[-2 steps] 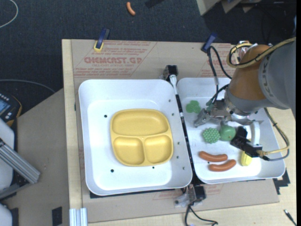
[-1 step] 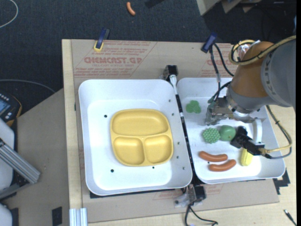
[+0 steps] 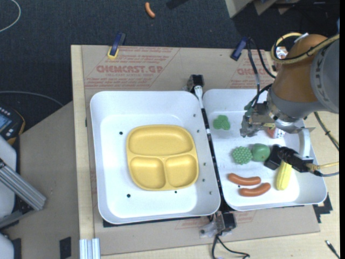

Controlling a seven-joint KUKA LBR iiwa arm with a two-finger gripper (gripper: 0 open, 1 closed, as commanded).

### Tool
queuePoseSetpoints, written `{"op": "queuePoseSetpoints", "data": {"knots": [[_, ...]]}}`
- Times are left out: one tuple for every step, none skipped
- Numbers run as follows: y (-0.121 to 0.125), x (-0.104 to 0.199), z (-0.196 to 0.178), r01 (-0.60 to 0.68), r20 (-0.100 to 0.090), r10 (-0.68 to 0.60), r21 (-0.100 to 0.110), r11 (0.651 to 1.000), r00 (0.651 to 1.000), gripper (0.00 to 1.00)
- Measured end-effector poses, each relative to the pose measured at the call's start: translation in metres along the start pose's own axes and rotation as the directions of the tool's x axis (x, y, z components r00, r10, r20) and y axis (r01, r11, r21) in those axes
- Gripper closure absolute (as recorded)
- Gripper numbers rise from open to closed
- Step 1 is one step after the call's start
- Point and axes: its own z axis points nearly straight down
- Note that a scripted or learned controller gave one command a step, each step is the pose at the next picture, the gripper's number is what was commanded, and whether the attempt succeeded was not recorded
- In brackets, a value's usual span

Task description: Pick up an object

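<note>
My gripper [image 3: 250, 127] hangs low over the back half of the right bin [image 3: 307, 194], below the orange band of the arm. A small green broccoli piece [image 3: 221, 123] lies just to its left. In front of it sit a bumpy green piece [image 3: 242, 155] and a smooth green round one [image 3: 261, 152], touching each other. Two red sausages [image 3: 244, 179] [image 3: 255, 189] lie near the front wall, and a yellow corn cob [image 3: 283, 176] rests to their right. Nothing shows between the gripper's fingers.
The left bin [image 3: 108, 144] holds a yellow divided plate [image 3: 161, 156]. A black divider strip [image 3: 206, 128] runs between the bins. Clamps sit at the board's back edge, and an orange bit [image 3: 150, 9] lies on the floor beyond.
</note>
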Motion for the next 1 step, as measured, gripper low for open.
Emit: {"op": "queuePoseSetpoints", "data": {"knots": [[0.0092, 0.0061, -0.049, 0.001, 0.0, -0.001, -0.002, 1.0, 1.0, 1.0]]}}
